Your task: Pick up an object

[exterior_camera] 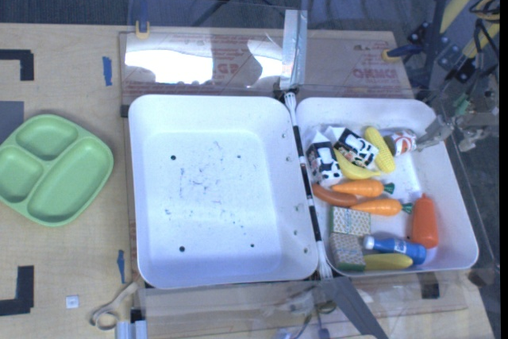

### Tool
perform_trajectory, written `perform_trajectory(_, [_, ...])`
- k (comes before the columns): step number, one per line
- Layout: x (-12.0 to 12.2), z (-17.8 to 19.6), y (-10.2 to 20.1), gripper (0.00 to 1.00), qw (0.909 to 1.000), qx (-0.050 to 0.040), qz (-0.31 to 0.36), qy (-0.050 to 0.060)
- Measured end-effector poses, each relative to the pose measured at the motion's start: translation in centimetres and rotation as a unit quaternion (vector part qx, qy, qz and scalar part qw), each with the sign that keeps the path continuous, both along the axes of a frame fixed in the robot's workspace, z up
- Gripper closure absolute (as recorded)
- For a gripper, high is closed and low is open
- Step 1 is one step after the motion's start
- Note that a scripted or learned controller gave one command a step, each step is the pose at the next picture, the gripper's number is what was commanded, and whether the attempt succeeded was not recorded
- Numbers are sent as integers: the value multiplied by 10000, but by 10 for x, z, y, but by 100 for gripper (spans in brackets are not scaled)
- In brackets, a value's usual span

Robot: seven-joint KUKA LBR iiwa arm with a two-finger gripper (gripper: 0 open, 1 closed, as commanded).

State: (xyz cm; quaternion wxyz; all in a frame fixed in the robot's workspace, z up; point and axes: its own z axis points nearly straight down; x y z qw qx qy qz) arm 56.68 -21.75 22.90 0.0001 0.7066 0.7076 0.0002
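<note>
Operator: Report bin contents.

Technician: Right bin (464,230) holds a corn cob (379,149), two carrots (361,188), a cow-patterned toy (324,161) and a blue-and-yellow item (394,247). Left bin (213,182) has ink marks.

Operator: Surroundings?

Technician: Green divided plate (52,168) lies on the bench (71,266), left of both bins.

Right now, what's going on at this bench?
A robot arm's gripper hangs over the upper right edge of the right bin, which holds a pile of toy food: carrots, a corn cob, a blue bottle. Nothing is picked up yet. A green divided plate sits beside the left bin.
</note>
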Motion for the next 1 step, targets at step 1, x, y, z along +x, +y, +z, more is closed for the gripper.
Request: perform_trajectory(1, [45,-104,29,0,9944,-15,1053,-34])
